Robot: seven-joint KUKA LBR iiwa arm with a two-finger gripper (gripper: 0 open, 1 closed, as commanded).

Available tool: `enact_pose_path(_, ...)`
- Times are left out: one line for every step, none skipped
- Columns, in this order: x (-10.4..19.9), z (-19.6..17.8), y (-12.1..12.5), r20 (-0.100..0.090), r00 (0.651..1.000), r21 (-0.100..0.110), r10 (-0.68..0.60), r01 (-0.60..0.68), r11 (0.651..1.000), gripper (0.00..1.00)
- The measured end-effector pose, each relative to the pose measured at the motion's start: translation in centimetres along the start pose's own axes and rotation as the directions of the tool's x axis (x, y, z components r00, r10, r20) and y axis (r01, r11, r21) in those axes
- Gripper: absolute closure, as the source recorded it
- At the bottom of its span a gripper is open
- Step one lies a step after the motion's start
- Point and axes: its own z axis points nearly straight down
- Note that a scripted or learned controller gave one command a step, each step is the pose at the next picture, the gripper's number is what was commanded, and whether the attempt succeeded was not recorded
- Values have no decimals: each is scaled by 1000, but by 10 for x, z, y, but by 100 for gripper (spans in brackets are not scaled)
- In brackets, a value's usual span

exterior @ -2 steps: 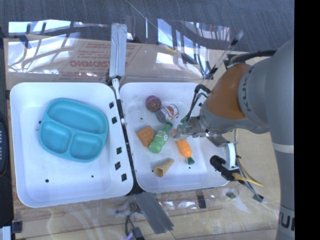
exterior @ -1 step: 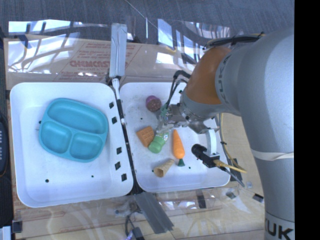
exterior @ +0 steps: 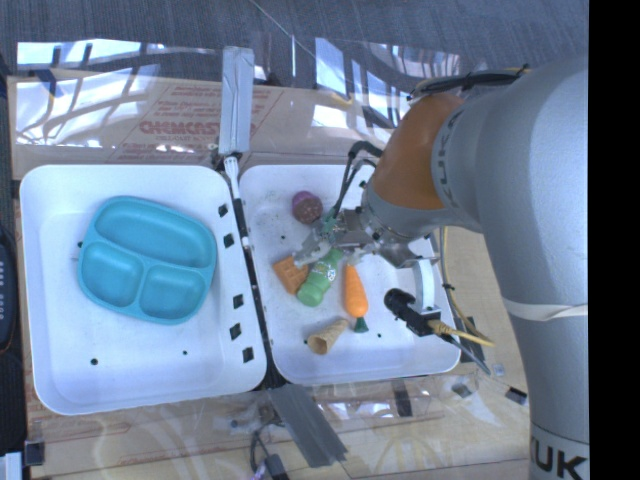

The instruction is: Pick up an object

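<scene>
the green bottle lies in the middle of the right bin, and the gripper is right at its top end with its fingers on each side of the neck, pinching it. touching the bottle at 9 o'clock is an orange block, at 3 o'clock a carrot, at 12 o'clock a purple ball, and at 6 o'clock a cone. the blue tray sits in the left bin.
</scene>
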Motion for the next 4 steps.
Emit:
enact_pose_path(-13,44,40,0,1000,0,0,0,1000,0)
enact_pose_path(-11,33,41,-1,1000,-1,-5,5,1000,100)
enact_pose_path(-11,33,41,-1,1000,0,-6,6,1000,0)
enact_pose_path(9,44,-45,-1,1000,2,1,-1,1000,0)
